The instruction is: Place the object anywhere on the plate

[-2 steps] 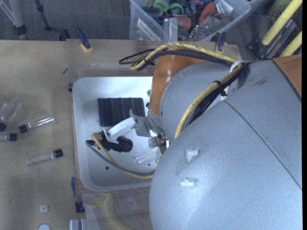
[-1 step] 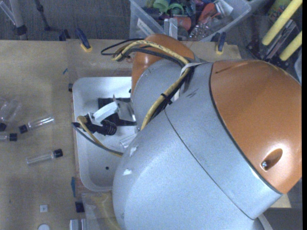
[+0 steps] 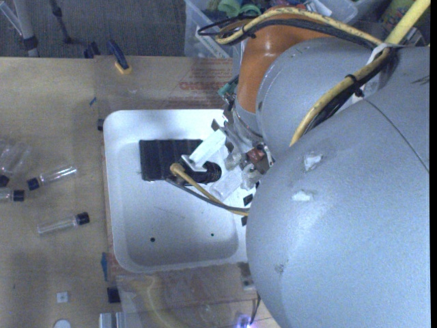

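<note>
**Camera view: gripper low over the white bin, black slab beside it**

Camera view looks down on a shallow white bin (image 3: pixel 123 203) sitting on the wooden bench (image 3: pixel 48 94). The grey arm (image 3: pixel 348 203) comes in from the right and covers the bin's right side. Its orange band (image 3: pixel 252 80) sits just above the wrist.

The gripper (image 3: pixel 235 161) hangs low over the bin's far right part, but the wrist hardware crowds the view, so whether it is apart or closed cannot be told. Nothing can be seen held in it.

A black slab (image 3: pixel 162 159) (flat, roughly rectangular) lies on the bin floor toward the far-left corner. Its right end reaches up to the gripper's fittings — whether they touch cannot be told.

Two tiny dark specks (image 3: pixel 152 238) mark the near part of the bin floor.

Left of the bin, well apart from it, several clear vials (image 3: pixel 60 222) with black caps lie scattered on the bench. A blue clamp (image 3: pixel 121 63) sits on the bench's far edge. Beyond the bench stands a clear tub (image 3: pixel 273 2) of colourful odds and ends.
</note>
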`<state>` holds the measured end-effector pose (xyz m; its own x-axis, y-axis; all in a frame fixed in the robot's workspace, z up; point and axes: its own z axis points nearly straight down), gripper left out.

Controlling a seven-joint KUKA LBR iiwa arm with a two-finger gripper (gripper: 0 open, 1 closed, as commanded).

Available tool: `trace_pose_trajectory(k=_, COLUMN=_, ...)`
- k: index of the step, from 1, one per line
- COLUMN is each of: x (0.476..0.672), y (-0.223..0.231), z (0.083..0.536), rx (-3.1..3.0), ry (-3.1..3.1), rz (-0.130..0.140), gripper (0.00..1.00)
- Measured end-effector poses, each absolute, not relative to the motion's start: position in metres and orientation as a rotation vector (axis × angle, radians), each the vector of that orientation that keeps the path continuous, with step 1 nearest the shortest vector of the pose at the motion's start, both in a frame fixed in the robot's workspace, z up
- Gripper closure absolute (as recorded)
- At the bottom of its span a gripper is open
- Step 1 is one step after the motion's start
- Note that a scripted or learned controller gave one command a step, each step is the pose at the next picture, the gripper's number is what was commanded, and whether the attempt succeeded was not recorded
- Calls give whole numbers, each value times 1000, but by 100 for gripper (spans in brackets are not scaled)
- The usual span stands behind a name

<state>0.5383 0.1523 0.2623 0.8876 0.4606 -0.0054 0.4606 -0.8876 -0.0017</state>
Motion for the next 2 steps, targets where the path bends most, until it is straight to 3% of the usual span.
trace_pose_trajectory(k=1, x=612, y=223, z=211, rx=-3111, ry=-443, rz=-2, gripper=100)
trace_pose_trajectory(k=2, x=542, y=225, z=174, rx=-3007, ry=-908, rz=11, gripper=100)
